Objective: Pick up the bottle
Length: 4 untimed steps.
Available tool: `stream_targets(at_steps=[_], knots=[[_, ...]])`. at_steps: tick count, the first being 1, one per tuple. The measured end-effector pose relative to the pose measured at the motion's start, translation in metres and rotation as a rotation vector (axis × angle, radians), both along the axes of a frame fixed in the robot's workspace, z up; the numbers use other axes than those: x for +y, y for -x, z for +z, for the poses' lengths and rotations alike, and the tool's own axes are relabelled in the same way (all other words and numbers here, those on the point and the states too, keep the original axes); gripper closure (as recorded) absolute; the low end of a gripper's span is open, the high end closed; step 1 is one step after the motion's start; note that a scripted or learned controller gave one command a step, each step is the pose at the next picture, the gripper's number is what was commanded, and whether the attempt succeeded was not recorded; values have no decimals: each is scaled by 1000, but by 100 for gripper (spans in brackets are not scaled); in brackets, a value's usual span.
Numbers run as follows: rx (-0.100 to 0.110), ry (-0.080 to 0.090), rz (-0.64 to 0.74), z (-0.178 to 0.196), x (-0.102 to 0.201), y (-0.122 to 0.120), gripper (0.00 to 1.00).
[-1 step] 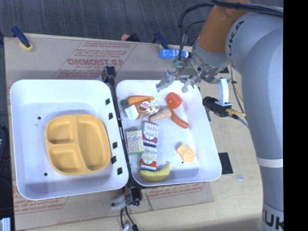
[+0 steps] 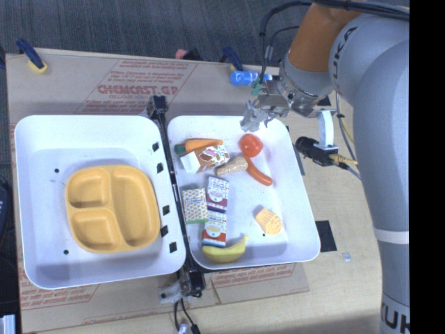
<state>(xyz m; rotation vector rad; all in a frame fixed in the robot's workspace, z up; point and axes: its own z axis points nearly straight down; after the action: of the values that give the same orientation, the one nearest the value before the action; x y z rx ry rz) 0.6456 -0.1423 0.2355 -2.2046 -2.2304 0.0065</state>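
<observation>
The gripper (image 2: 252,122) hung over the far edge of the right bin (image 2: 306,214), just beside a red tomato (image 2: 251,145). From this slanted view I could not tell whether it was spread or pressed together.

The bottle was not easy to identify. My best guess was the labelled piece (image 2: 215,229) lying flat in the near half of that bin, with its red end touching a banana (image 2: 224,251). It was well apart from the gripper, and this distance was the first risk: if the arm came down where it stood, it would probably meet the tomato or the orange sausage (image 2: 259,175).

The second risk was crowding. A small carton (image 2: 217,193) touched the far end of the supposed bottle, and a patterned packet (image 2: 195,204) lay close on its other side. A grasp with little free space could pinch 2 things at once, or push the bottle against the banana so that it turned away.

The third risk was the shape. A bottle lying down is likely rounded and smooth, so a grip placed off its middle might let it roll or slip out during lifting.

The left bin (image 2: 35,138) with its yellow tray (image 2: 111,206) seemed to play no part.
</observation>
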Motion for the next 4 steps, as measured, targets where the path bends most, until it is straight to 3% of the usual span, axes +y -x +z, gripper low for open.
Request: stream_targets(at_steps=[1, 2, 3, 4], knots=[[-4, 1, 33, 55, -23, 64, 100], [-2, 1, -63, 70, -31, 132, 100], [-1, 1, -227, 66, -62, 169, 100], [-1, 0, -143, -32, -58, 170, 100]])
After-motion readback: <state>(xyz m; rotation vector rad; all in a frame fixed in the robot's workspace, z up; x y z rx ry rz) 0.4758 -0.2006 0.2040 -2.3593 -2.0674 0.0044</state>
